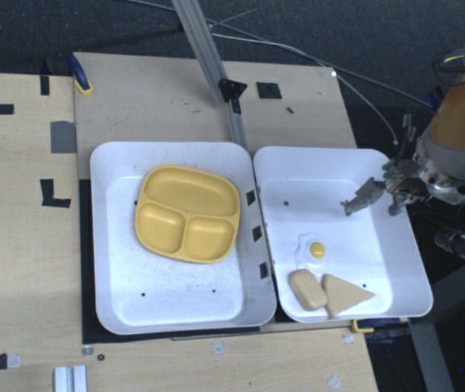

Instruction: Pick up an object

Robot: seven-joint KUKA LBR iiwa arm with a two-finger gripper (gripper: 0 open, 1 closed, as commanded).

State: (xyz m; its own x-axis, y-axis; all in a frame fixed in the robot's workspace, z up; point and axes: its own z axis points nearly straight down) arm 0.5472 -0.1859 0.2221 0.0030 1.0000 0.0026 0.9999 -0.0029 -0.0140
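You are seeing the pincer (377,196) hovering released over the right bin (330,163), grasping nothing, while the fried egg (314,251) is lying below-left, toward the near wall.

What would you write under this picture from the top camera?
Gripper hovers over the right bin beyond a fried egg, bread roll and wedge; left bin holds a yellow tray.

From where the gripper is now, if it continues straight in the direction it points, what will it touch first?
Probably the bare white floor of the right bin: the gripper points left and down. The fried egg lies nearer the camera, likely off that line; depth is unclear.
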